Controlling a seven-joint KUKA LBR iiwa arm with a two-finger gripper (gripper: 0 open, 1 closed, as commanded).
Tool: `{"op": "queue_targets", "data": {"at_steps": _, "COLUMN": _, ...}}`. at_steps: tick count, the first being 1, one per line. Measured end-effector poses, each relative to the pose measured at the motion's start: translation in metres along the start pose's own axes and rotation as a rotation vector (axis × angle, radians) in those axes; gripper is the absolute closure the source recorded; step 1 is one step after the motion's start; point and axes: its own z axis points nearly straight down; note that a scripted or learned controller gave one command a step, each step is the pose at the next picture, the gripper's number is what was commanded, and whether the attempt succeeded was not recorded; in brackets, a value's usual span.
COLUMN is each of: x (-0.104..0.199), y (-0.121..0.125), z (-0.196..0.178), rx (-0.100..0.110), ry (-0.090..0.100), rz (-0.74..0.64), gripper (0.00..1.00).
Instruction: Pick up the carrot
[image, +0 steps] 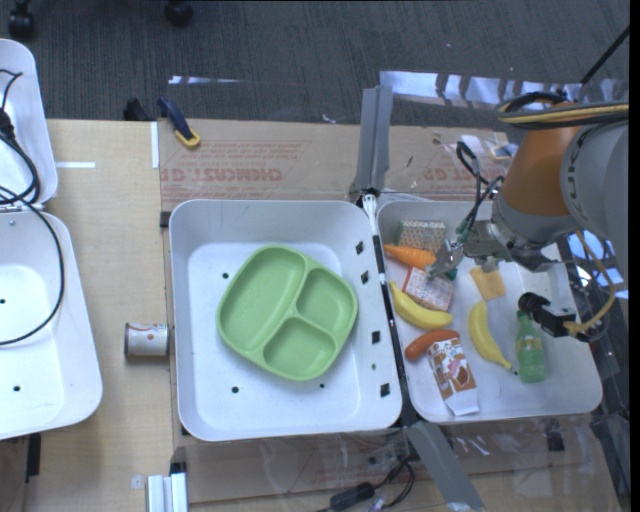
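The carrot is orange and lies flat near the back left of the right bin, pointing right. The gripper hangs from the grey arm with the orange band and sits low at the carrot's right tip, over a pink packet. The gripper's dark body covers that end of the carrot, so I cannot see any contact between them.
Around the carrot lie a speckled box, two bananas, a red sausage, a small carton, a yellow wedge and a green bottle. The left bin holds a green divided plate.
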Motion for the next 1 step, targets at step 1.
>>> {"op": "queue_targets", "data": {"at_steps": 1, "x": -0.0017, "y": 0.0007, "z": -0.01, "rx": -0.002, "ry": -0.002, "rz": 0.002, "gripper": 1.0}}
